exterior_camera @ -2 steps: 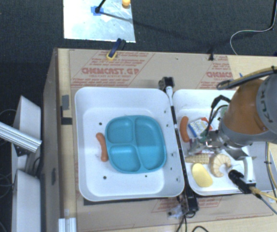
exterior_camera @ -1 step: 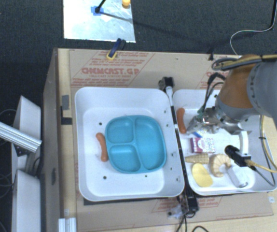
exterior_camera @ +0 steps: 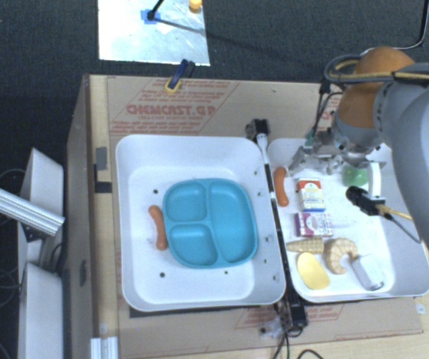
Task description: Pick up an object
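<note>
The tool [exterior_camera: 321, 155] hangs over the far end of the right bin [exterior_camera: 412, 271], whether clenched or released I cannot tell (metal blurs together), near a hot dog [exterior_camera: 281, 186] and small carton [exterior_camera: 312, 196].

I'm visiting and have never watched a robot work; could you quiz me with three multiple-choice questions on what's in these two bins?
1. Where does the blue divided plate lie?
A. in the left bin
B. in the right bin
C. on the floor

2. How many sausages are there?
A. one
B. two
C. four

3. How do the plate's compartments stand?
A. heaped with food
B. covered by a lid
C. bare

Answers: 1 A, the plate sits in the left bin. 2 B, one sausage lies beside the plate and another sausage lies at the right bin's left wall. 3 C, plain blue shows in all three sections.
</note>
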`<state>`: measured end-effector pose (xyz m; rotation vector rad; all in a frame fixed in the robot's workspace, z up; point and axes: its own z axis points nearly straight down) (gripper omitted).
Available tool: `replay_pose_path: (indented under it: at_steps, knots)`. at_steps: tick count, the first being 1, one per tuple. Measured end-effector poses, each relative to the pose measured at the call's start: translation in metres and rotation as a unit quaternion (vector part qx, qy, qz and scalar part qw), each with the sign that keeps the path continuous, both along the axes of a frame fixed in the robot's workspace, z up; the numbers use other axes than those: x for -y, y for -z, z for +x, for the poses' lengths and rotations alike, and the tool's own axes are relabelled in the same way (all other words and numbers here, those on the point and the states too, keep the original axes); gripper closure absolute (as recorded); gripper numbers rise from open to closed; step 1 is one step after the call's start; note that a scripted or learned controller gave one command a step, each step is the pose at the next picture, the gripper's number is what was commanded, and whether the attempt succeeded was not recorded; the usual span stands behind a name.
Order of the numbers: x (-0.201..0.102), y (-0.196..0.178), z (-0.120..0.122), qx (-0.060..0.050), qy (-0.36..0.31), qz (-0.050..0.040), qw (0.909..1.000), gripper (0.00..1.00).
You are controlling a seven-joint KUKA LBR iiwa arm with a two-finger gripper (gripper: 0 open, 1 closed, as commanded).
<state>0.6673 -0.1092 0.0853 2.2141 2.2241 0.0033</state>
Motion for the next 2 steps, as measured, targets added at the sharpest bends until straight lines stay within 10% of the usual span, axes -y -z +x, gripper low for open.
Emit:
replay_pose_path:
  at_steps: [1, 2]
  knots:
    - [-0.017, 0.001, -0.035, -0.001, 0.001, 0.0004, 1.0, 0.0]
    - [-0.017, -0.01, -0.034, 0.0, 0.001, 0.0003, 1.0, 1.0]
